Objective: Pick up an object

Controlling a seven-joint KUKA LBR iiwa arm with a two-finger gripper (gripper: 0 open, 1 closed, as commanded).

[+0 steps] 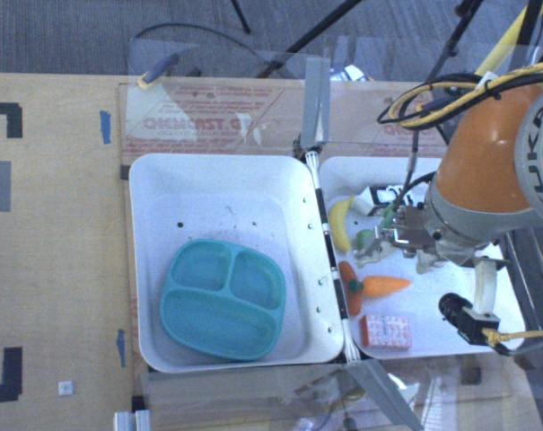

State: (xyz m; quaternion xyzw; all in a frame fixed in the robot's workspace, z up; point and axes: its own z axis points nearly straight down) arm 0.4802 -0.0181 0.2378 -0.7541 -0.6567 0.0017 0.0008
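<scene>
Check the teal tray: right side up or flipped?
Right side up: the tray lies flat in the left bin, its three compartments facing up.

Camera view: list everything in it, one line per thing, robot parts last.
bins: 2, white, side by side on the bench
plate: 1, teal, three compartments, left bin
banana: 1, yellow, right bin by the divider
carrots: 2, orange, right bin, one along the divider, one lying across
box: 1, red and white pattern, near edge of right bin
tape: blue strips on the bench, left of the bins
arm: 1, grey with orange band, over the right bin
gripper: 1, above the right bin near the banana
</scene>
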